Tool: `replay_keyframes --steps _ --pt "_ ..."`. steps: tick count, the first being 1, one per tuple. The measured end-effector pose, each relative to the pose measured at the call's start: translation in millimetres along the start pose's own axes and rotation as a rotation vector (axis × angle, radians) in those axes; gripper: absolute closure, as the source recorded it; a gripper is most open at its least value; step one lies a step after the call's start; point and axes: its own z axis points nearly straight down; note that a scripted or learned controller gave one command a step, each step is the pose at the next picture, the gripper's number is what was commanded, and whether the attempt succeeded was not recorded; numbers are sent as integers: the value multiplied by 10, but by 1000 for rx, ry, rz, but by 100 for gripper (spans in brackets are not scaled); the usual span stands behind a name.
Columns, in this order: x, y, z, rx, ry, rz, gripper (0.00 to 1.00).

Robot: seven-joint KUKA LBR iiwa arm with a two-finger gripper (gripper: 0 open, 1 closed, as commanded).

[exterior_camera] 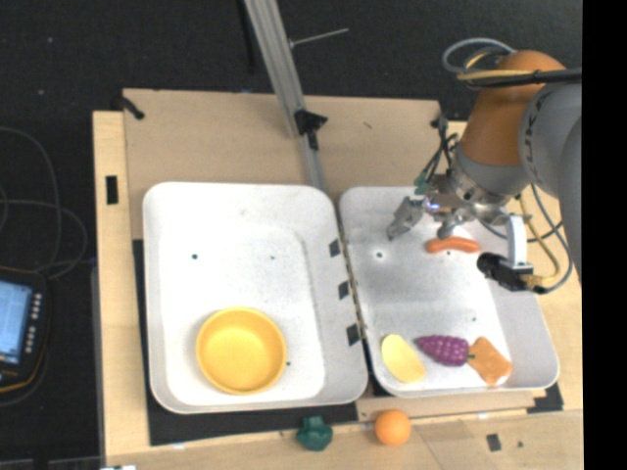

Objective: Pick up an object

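Far left, your screen device is cut off by the frame edge; can't read it. Left bin: one yellow bowl, near the front-left corner. On the tabletop in front of the bins: one small green thing, shape unclear, and one orange ball beside it. Right bin: four items. Three in a row along the front wall, a pale yellow piece, a purple bumpy one, an orange block. The fourth, an orange sausage-shaped object, lies near the back right, just below your pincer. The pincer hangs over that back area with fingers spread apart and nothing between them. The arm's upper part is cut off at right.
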Motion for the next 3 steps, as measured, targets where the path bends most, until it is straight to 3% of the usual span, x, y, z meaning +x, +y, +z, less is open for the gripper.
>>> replay_keyframes --steps 1,2,3 --pt "33 -3 425 -3 0 2 0" --pt "29 17 290 -10 1 6 100" --pt "51 79 -166 -12 1 -3 100"
